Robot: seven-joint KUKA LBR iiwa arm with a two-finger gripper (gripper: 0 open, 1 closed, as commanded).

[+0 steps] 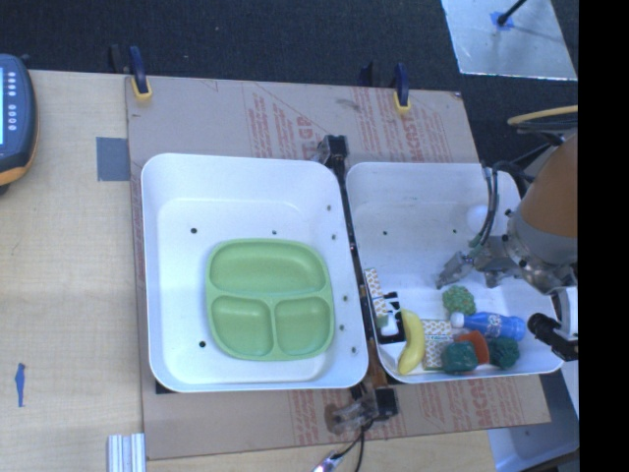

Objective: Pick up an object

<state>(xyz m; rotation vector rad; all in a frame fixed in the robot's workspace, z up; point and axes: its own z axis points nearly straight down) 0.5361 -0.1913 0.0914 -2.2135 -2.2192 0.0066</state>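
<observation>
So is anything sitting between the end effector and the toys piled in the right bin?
Nothing visible does. The end effector hangs over the right bin, and bare bin floor separates it from the light green toy just below. The banana and blue bottle lie further toward the near edge.

banana [412, 341] yellow, upright | blue bottle [491, 324] on side | right bin's near corner

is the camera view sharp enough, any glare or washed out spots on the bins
Camera view: soft and slightly blurred overall; the white right bin is bright with little surface detail, the left bin shows gentle shading at its walls; the small items beside the banana blur together; the claw is dim and indistinct.
</observation>
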